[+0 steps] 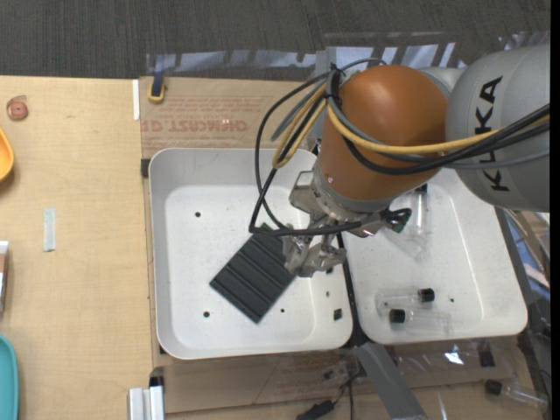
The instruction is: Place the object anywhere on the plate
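A dark grey ribbed carpet floor [175, 20] lies beyond the pale wooden bench top [79, 199], with brown cardboard sheet [219, 121] beside it.

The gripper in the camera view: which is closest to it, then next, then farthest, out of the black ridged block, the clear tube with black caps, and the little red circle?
From the gripper:
1. Black ridged block, just beside it in the left bin.
2. Clear tube with black caps, in the right bin, lower right.
3. Little red circle, far off on the wooden bench, upper left.
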